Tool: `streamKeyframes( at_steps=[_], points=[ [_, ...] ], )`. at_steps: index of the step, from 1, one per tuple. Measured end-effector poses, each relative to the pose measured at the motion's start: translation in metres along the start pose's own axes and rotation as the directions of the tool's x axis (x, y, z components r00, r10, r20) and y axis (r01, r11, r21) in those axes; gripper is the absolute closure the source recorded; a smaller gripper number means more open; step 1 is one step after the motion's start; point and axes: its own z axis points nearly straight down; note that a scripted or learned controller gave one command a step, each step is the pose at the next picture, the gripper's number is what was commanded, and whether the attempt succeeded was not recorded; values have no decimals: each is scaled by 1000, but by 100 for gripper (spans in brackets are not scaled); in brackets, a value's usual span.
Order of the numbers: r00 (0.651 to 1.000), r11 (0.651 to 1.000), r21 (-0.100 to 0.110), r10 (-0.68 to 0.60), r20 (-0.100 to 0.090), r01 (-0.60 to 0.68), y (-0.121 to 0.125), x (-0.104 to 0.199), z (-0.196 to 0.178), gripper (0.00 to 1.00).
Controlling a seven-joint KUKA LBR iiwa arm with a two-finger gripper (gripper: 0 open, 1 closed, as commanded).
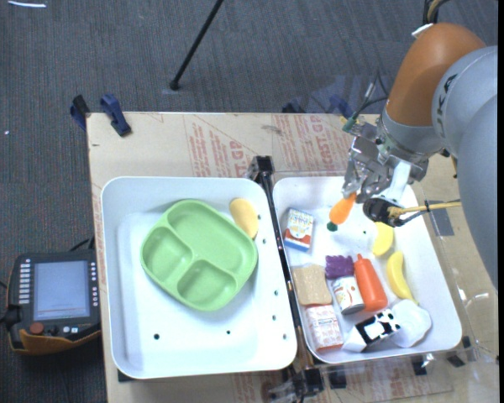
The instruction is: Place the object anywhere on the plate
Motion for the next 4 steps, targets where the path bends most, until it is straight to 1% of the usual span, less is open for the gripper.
streamKeyframes(
  at_steps=[1, 2, 3, 4],
  points=[
    [998, 998, 0, -60, -3, 60, -46, 77, 4, 100],
    [952, 952, 0, 307, -2, -307, -79, 131, -3, 100],
    [877, 877, 3, 480, -5, -480, -145, 153, -30, 100],
    [758, 758, 2, 652, -2, -652, -191, 199, -32, 100]
  ],
)
